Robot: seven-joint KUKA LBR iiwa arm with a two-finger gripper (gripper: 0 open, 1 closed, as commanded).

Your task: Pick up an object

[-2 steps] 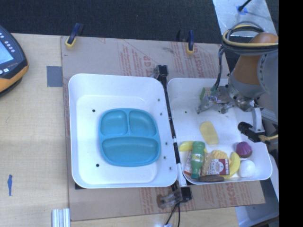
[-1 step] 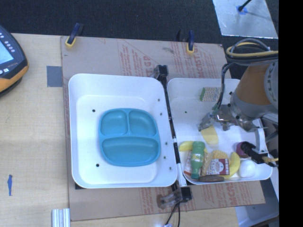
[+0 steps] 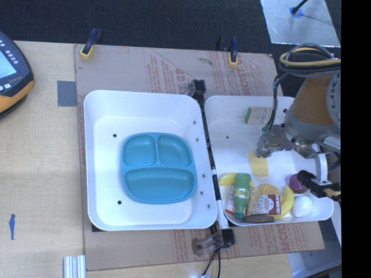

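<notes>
- Brown cardboard (image 3: pixel 168 71) covers the middle of the wooden surface (image 3: pixel 40 172); it carries faint red printed lettering, too washed out to read.
- Two white bins sit side by side on it: the left bin (image 3: pixel 98 155) and the right bin (image 3: pixel 232 112), with their inner rims touching.
- In the left bin lies a blue divided plate (image 3: pixel 157 168), flat, with three compartments.
- The grey arm (image 3: pixel 313 106) reaches in from the right over the right bin, and its end effector (image 3: pixel 265 149) hangs low just above a yellow block (image 3: pixel 259 165); I cannot tell whether it is wide or narrow, and nothing is visibly held.
- A small green-and-white packet (image 3: pixel 258 116) lies near the far side of the right bin; its print is too small to read.
- Crowded along the near side of the right bin are a bottle with a green cap (image 3: pixel 239 194), a red-and-white labelled packet (image 3: pixel 266 204) whose writing is illegible, a yellow banana-like piece (image 3: pixel 286 200), a white egg-shaped object (image 3: pixel 302 206) and a purple object (image 3: pixel 298 182).
- A dark brown stick-like item (image 3: pixel 259 218) lies against the near rim.
- Two yellow-and-blue clamps (image 3: pixel 88 44) (image 3: pixel 233 52) pin the far edge of the cardboard.
- An orange-and-grey control pendant (image 3: pixel 13 74) rests on the surface at far left.
</notes>
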